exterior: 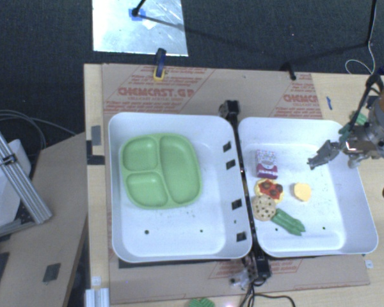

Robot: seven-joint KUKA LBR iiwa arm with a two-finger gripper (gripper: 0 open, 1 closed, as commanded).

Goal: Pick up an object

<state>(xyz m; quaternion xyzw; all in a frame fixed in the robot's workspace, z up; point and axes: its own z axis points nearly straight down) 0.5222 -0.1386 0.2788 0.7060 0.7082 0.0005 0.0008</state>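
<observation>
Hovering over right bin: grey two-finger gripper [321, 157], fingers slightly apart, nothing between them
Below it: round yellow toy piece [301, 192]
Left bin: green plastic divided tray [160, 171]

pale wooden worktop [96, 101] | on it: brown cardboard sheet with red print [198, 88] | on the sheet: left shallow white plastic bin [173, 242] beside right shallow white plastic bin [345, 235], inner rims touching along a black clipped seam [242, 184]

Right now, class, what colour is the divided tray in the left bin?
Light green; the divided tray shows clearly in the camera view.
</observation>
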